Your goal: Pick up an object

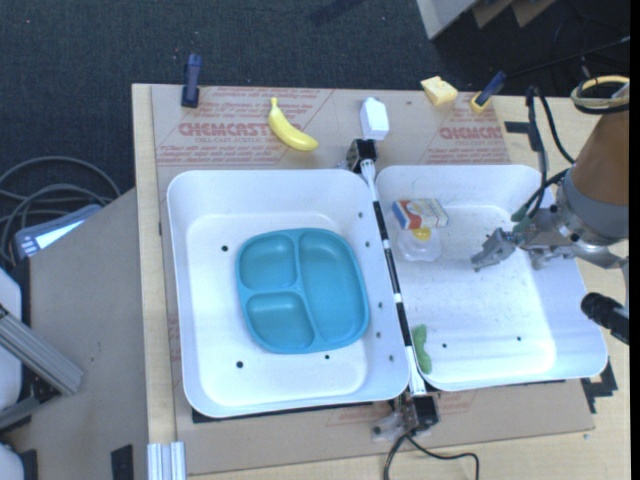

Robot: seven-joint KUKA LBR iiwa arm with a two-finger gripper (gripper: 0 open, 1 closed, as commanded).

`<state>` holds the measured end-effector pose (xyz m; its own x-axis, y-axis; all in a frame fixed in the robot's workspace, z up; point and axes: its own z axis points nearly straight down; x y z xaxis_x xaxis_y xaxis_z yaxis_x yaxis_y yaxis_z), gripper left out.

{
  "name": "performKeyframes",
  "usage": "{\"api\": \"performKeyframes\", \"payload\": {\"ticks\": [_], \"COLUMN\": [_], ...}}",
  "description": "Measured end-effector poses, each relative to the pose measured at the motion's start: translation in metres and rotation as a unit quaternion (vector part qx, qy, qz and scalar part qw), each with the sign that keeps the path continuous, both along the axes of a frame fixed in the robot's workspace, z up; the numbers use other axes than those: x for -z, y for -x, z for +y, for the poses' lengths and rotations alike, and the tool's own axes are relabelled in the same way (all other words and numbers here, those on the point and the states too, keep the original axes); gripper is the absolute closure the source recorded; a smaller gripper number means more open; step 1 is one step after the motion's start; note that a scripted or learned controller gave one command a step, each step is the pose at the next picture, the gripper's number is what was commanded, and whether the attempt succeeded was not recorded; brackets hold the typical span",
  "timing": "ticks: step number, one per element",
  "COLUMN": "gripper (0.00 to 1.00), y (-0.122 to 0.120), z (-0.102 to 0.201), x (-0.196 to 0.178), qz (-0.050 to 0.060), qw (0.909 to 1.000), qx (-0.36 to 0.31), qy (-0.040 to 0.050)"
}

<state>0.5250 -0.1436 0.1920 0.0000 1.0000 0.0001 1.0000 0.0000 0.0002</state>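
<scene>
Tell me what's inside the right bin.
The right bin holds a clear packet with red and yellow contents, a green item at its left edge, and the claw hovering inside.

Glossy blue plastic tray, matt white plastic bins, brown cardboard bench top.

Board print, left: red lettering is printed on the worktop's cardboard sheet, just beyond the far rim of the left bin; the large word can be read as "CHEMCAST", partly covered by the banana.
Smaller lines, left: finer red lines run above and below that word; they are too small to be read.
Board print, right: the same red print is repeated beyond the far rim of the right bin; only part of the word, roughly "CHEMCAS", can be made out.
Small packet: a clear packet with red, blue and yellow marks lies in the right bin's far left part; no text on it can be read.
</scene>
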Motion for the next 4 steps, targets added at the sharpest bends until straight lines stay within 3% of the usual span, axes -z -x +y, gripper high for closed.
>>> {"api": "performKeyframes", "payload": {"ticks": [1, 2, 3, 4], "gripper": [0.0, 0.0, 1.0, 1.0], "y": [-0.065, -0.11, -0.106, -0.046], "z": [0.041, 0.052, 0.05, 0.098], "x": [0.082, 0.107, 0.099, 0.007], "qz": [0.001, -0.001, 0.009, 0.0], "qw": [1.0, 1.0, 1.0, 1.0], "qx": [-0.001, 0.0, -0.001, -0.001], "qy": [-0.0003, 0.0001, 0.0001, -0.0007]}}
